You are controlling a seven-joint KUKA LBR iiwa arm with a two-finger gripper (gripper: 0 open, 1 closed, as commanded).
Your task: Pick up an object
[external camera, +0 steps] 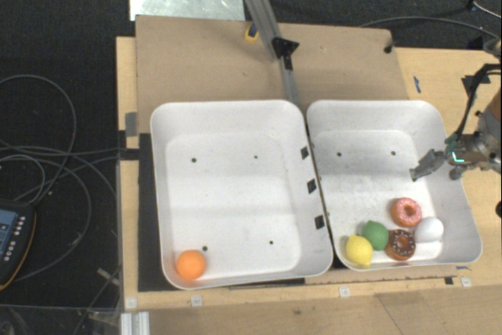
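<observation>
White left bin with orange ball, right bin with doughnuts

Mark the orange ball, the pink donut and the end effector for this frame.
orange ball [190, 264], camera view, centre of its top face.
pink donut [406, 211], camera view, on the frosted ring just beside its hole.
end effector [428, 165], camera view, midway between its fingertips over the right bin.

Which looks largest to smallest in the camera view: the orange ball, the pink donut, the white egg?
1. Orange ball and pink donut: they look alike, so I do not rank them.
2. White egg, slightly smaller.
</observation>
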